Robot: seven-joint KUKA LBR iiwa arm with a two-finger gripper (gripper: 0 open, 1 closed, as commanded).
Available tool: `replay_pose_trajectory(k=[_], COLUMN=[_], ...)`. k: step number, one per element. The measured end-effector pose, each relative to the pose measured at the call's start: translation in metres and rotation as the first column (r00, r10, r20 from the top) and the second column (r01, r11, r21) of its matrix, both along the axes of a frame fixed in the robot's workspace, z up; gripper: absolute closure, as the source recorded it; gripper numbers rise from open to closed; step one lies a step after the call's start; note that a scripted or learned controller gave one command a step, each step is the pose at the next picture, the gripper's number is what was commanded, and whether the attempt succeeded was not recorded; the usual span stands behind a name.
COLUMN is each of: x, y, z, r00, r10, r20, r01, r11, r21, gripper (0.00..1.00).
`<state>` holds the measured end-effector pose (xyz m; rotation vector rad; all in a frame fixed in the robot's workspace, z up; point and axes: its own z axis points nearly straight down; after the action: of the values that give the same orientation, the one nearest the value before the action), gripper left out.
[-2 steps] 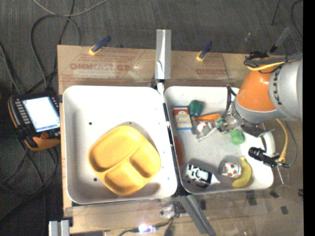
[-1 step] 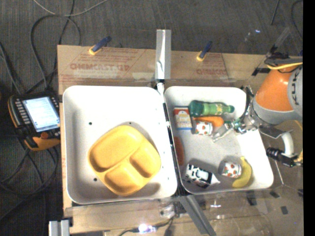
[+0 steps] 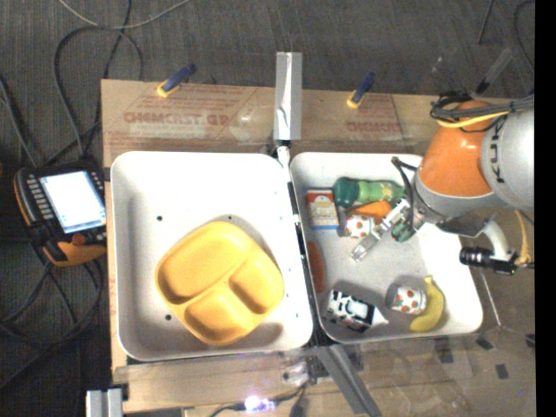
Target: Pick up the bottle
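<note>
the grey arm with its orange band (image 3: 456, 159) reached in from the right over the right shallow white bin (image 3: 469, 315). its two-finger gripper (image 3: 382, 229) sat low in the upper middle of that bin, metal fingers (image 3: 363, 247) angled down and to the left; how far they stood apart could not be told, and nothing was seen between them. the green plastic bottle (image 3: 369, 189) lay on its side near the bin's far wall, just above the gripper, with an orange carrot-shaped item (image 3: 373, 208) against its lower edge. a small red-and-white carton (image 3: 322, 208) lay just to the bottle's left. a yellow banana (image 3: 431, 305) and a white cup with red spots (image 3: 405, 297) rested near the bin's near right corner, a black-and-white item (image 3: 349, 309) near its near left. the left white bin (image 3: 130, 259) held a yellow three-compartment plate (image 3: 221, 281).
</note>
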<state>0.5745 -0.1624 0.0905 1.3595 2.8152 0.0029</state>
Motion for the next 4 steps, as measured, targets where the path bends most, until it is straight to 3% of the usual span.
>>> replay_pose_trajectory(k=[1,2,3,4], x=[0.089,0.076,0.077,0.064], y=[0.008,0.054,0.055,0.001], z=[0.155,0.019,0.028,0.001], r00=[0.970,0.980,0.980,0.994], r10=[0.242,0.200,0.199,-0.107], r20=[-0.012,-0.011,-0.010,-0.003], r01=[-0.242,-0.200,-0.199,0.107], r11=[0.970,0.980,0.980,0.994], r21=[0.004,0.005,0.008,0.007], gripper=[0.00,0.00,1.00,1.00])
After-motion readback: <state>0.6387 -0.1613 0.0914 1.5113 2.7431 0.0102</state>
